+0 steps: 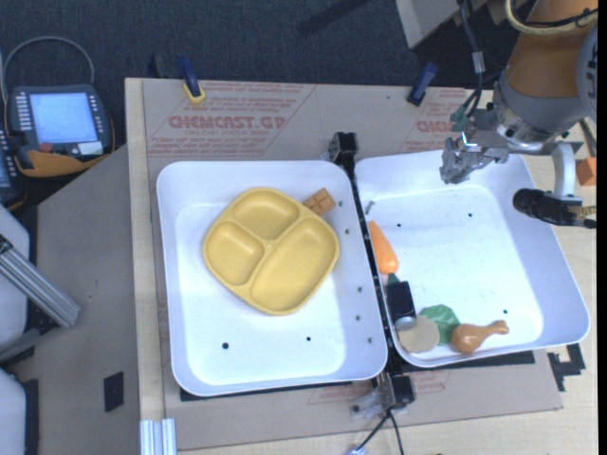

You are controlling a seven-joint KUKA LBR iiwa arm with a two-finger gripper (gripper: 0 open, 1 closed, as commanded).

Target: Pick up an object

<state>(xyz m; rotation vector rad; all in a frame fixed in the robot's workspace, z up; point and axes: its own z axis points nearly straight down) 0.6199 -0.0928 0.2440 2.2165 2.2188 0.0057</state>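
Orange carrot (382,246) lay nearest; tool (458,167) hovered over right bin (493,245), grip state unreadable; best lowered squarely across carrot.

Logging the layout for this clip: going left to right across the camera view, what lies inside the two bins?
Yellow divided plate → small brown block at its upper right edge → orange carrot → black block → brown drumstick. The beige disc and green piece overlap near the black block, so they are left out.

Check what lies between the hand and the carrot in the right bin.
Bare white bin floor separates the hand from the carrot, per the camera view.
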